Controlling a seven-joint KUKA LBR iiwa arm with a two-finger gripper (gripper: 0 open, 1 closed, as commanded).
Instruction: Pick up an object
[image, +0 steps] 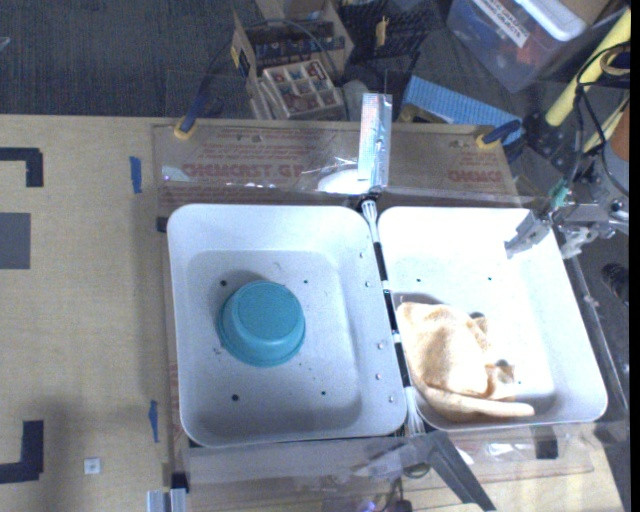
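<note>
A teal bowl (262, 321) lies upside down in the middle of the left bin (190, 235). A crumpled tan cloth (455, 362) lies in the near left part of the right bin (560, 310), against the divider between the bins. My gripper (524, 238) hangs over the right bin's far right corner, well apart from the cloth and above the bare white floor. Nothing shows in its grasp.
Clear plastic sheeting (300, 165) and a metal strip (375, 140) stand behind the bins. Cluttered boxes and cables sit beyond the bench at the back. Tan bench surface with black markers (25, 170) spreads to the left.
</note>
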